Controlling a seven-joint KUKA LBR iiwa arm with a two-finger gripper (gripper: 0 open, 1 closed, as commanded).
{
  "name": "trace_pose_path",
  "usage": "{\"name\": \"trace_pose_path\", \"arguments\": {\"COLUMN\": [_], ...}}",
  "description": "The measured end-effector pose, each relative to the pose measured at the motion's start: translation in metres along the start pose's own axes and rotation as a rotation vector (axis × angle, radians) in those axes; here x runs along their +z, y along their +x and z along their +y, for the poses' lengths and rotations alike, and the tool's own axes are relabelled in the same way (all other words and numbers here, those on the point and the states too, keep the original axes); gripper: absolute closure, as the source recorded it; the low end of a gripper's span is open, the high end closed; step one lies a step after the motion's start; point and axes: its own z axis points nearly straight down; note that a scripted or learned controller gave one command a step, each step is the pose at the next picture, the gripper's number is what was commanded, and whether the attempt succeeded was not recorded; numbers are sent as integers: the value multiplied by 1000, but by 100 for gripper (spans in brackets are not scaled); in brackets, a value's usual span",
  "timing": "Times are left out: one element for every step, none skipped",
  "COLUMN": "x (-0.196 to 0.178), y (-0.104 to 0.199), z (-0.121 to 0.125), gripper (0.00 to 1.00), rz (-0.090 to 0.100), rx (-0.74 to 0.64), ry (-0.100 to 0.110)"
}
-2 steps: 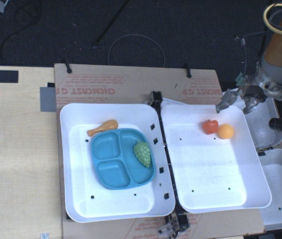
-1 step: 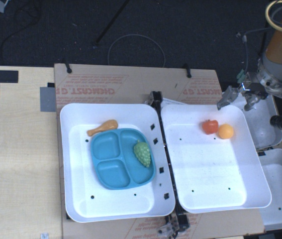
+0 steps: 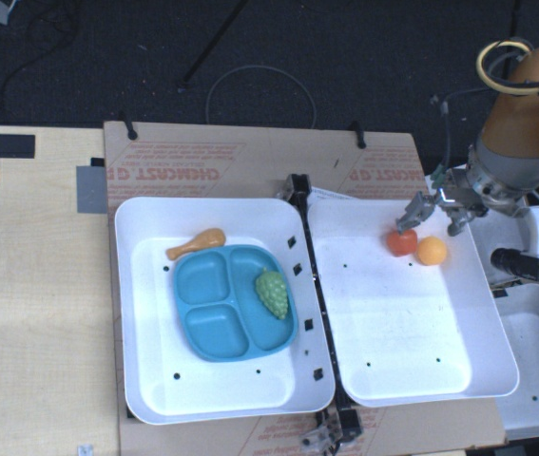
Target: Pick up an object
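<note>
- The arm [image 3: 514,126] comes in from the right, grey at the wrist with an orange section above it, and a yellow cable loops over its top.
- The gripper [image 3: 439,216] hangs over the far right corner of the right bin [image 3: 412,350], with its two fingers [image 3: 417,213] spread apart and pointing down and to the left.
- Nothing lies between the fingers.
- A small red tomato-like toy [image 3: 402,242] sits on the floor of the right bin just below the left fingertip, very near it; whether they touch cannot be told.
- A small orange ball-like fruit [image 3: 431,251] lies just to the right of the red one, touching it or nearly so.
- The left bin [image 3: 155,369] holds a blue divided plate [image 3: 221,312] with three compartments.
- A green bunch of toy grapes [image 3: 273,293] rests in the plate's right compartment.
- A tan toy chicken drumstick [image 3: 196,244] lies on the bin floor just beyond the plate's far left edge.
- Both bins sit side by side on a sheet of cardboard [image 3: 250,164] with red print, and a black clip strip [image 3: 312,302] runs between them.
- Pale wooden bench [image 3: 31,312] shows to the left, and dark carpet [image 3: 250,46] lies beyond.
</note>
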Motion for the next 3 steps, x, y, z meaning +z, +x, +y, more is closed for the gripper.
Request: {"name": "trace_pose_path", "arguments": {"x": [54,118,104], "y": [1,6,5], "z": [-10,-9,-8], "gripper": [0,0,100], "rz": [0,1,-1], "rx": [0,-1,0], "ry": [-1,0,-4]}}
